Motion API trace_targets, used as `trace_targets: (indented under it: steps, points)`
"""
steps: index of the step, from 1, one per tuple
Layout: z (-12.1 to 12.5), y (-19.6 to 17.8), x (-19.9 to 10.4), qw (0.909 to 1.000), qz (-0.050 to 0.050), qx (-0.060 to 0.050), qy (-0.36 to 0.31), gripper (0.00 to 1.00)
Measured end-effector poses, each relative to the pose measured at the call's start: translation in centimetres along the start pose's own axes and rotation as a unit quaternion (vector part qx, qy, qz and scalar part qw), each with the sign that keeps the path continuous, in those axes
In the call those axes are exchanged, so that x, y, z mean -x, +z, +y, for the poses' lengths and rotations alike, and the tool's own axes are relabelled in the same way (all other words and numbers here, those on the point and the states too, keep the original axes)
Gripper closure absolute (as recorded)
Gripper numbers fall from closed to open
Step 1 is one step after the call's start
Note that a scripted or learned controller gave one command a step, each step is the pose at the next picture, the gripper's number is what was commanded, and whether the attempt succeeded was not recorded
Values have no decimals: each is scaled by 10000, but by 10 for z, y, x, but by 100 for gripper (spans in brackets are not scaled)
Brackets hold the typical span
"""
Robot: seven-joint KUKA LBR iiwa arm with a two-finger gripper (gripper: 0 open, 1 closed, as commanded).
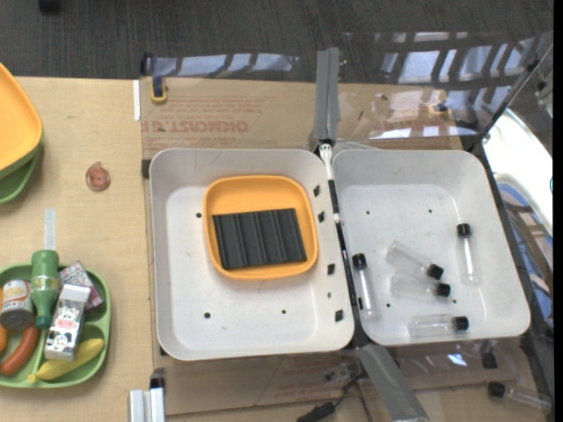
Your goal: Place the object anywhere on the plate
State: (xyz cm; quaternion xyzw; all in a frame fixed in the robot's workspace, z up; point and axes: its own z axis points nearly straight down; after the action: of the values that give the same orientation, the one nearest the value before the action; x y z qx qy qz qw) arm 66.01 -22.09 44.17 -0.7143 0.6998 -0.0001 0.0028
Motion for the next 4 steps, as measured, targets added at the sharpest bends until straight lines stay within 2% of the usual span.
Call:
trace_targets:
  steps: [1,2,3,4]
  points:
    - [3,2,1,9931,-12,20,-1176,100]
    - [0,1,7,9686,-11,13,-2485,100]
    - [-1,0,10,9334,-2,10,-3587,100]
    - [0,1,10,8596,-10,10,-5109,100]
